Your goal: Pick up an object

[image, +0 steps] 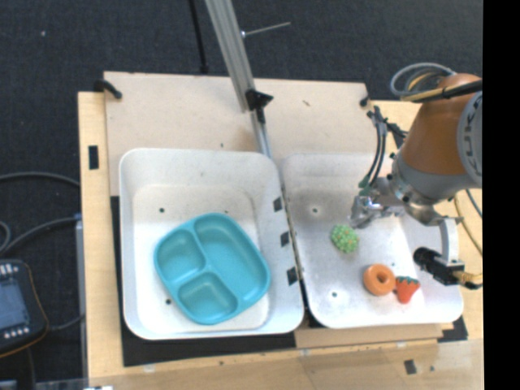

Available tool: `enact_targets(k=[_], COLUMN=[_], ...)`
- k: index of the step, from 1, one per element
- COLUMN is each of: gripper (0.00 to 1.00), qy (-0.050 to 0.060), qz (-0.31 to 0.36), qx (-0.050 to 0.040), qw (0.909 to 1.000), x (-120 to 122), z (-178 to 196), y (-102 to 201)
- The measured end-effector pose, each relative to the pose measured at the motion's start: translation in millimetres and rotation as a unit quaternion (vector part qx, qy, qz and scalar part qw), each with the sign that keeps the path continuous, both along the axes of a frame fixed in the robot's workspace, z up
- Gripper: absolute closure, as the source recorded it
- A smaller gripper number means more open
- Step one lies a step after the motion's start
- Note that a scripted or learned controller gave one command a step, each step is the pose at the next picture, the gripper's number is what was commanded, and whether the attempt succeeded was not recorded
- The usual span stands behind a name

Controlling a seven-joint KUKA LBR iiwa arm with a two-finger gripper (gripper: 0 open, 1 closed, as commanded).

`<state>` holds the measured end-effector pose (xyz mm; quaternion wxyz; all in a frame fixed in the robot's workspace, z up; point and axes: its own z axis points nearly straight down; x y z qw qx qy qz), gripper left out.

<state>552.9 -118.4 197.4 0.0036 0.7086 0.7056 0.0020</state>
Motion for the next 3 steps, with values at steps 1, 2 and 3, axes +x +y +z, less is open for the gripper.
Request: enact_targets(k=[1, 2, 3], gripper=[1.00, 1.00, 1.00], qy=[0.000, 0.001, 0.003], qz=[0.003, 0.003, 0.005], qx=[-0.0002, 0.0001, 0.0008], qw=[1.0000, 1.0000, 1.0000], x=[7.4, 8.6, -8.2], z=[60.5, 105.4, 95.1], y=[-7.9, -9.4, 30.8])
